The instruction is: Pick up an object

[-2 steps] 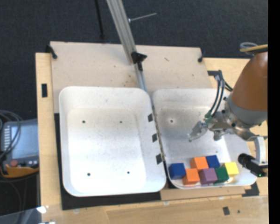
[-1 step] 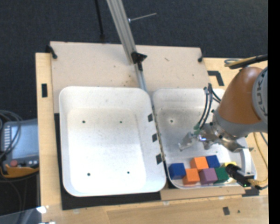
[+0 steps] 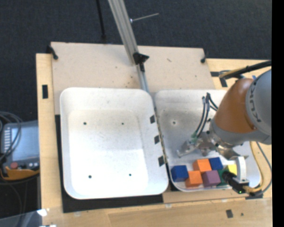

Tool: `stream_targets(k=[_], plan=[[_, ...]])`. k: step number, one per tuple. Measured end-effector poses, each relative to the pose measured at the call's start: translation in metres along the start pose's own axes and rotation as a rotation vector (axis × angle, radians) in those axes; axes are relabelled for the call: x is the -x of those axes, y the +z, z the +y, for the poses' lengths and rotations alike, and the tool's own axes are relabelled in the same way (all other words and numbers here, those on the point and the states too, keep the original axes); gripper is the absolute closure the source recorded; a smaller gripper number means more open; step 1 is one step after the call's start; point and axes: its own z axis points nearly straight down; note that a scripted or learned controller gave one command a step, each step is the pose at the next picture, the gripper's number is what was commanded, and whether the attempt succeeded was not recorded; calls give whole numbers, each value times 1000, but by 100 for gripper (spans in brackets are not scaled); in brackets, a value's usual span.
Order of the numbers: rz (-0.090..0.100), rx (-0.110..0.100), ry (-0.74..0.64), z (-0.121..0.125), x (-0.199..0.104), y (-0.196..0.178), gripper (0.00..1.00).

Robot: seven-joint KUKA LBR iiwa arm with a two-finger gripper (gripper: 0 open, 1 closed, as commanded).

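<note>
Several small blocks lie clustered at the near end of the right bin [image 3: 180, 94]: a blue block [image 3: 179, 172], an orange block [image 3: 195, 178], a second orange block [image 3: 204, 165], a second blue block [image 3: 216, 163], a purple block [image 3: 211, 177] and a yellow block [image 3: 232, 168]. A bit of green [image 3: 226, 176] shows beside the purple one. My gripper [image 3: 191, 148] hangs low in this bin, just behind the cluster, left of the orange wrist band. Nothing visible is held in it.
The left bin [image 3: 62, 100] stands beside the right one, with a dividing rim between them. A slanted metal pole [image 3: 125, 30] rises behind the bins. A pendant and cables [image 3: 16, 150] lie off the bench at left.
</note>
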Motion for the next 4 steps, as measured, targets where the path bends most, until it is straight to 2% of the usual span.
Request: stream_targets(k=[1,2,3,4], plan=[[1,10,8,2,0,-14,100],[-1,12,8,-6,4,-69,100],[-1,12,-6,-4,6,-117,100],[2,8,-11,16,-40,-128,100]])
